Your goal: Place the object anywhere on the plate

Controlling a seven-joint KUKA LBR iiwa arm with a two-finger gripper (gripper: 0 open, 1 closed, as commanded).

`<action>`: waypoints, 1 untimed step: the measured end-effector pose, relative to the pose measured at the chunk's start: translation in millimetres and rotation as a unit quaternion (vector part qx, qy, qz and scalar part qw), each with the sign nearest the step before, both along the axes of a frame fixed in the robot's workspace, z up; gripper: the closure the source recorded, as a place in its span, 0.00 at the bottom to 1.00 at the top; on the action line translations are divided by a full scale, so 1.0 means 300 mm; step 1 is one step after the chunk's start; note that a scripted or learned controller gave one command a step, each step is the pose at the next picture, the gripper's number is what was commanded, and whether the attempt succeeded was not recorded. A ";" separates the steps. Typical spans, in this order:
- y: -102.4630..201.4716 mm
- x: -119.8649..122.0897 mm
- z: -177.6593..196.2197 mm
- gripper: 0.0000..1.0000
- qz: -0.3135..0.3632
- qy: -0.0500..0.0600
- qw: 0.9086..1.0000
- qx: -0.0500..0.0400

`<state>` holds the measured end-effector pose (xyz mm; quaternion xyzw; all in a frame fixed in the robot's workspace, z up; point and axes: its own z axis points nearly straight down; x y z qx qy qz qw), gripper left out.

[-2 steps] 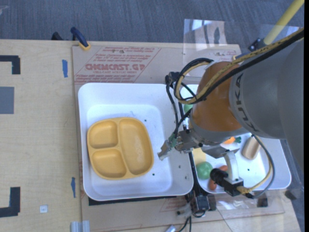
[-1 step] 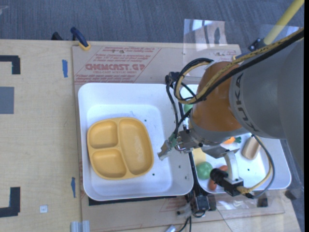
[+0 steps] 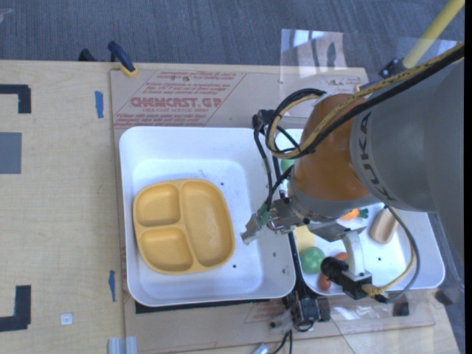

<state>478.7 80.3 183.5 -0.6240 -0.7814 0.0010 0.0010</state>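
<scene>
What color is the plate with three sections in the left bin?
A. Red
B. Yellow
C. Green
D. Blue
B. The yellow plastic plate with three sections lies in the left shallow white bin, and its whole surface is yellow.
</scene>
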 end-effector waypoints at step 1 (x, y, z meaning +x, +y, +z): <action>0.000 0.000 0.000 0.00 0.000 0.000 1.000 0.000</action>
